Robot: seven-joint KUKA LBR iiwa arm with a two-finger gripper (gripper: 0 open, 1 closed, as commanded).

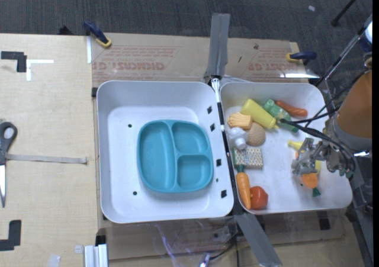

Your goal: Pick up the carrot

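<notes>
The carrot (243, 187) lies in the right bin (334, 200), near its front left corner, close against the wall between the two bins. Its orange body points toward the front, and a red toy (258, 197) sits just beside it on the right. The jaws (305, 162) are in the same bin but over on its right side, well apart from the carrot. They hang low over a small orange and green toy (310, 182). I cannot tell how the jaws stand, because they are too small and blurry. A yellow bottle (259, 112) lies near the back of this bin. The left bin (112, 159) holds a blue tray (176, 156) with three parts.
</notes>
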